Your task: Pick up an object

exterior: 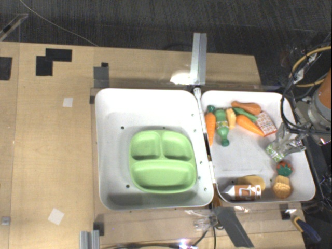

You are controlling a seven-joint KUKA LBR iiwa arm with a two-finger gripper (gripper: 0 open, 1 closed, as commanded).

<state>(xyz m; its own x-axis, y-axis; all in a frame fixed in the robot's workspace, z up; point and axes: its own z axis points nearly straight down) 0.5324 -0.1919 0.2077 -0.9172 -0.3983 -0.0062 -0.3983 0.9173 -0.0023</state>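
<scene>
The right bin (233, 160) holds several toy foods. An orange carrot (210, 127) and a green bottle (222, 129) lie at its upper left. Two more carrots (249, 124) and a red-and-white packet (266, 123) lie at the top. A brown bottle (248, 190) and a yellow corn-like piece (282, 187) rest along the front wall. A small red-and-green piece (284, 168) sits just above the corn. My gripper (280, 148) hangs low over the bin's right side, just above that red-and-green piece, with nothing seen in it.
The left bin (111, 139) holds a green divided plate (163, 161). A metal post (198, 61) stands behind the wall between the bins. Black cables (295, 87) loop at the right by the arm.
</scene>
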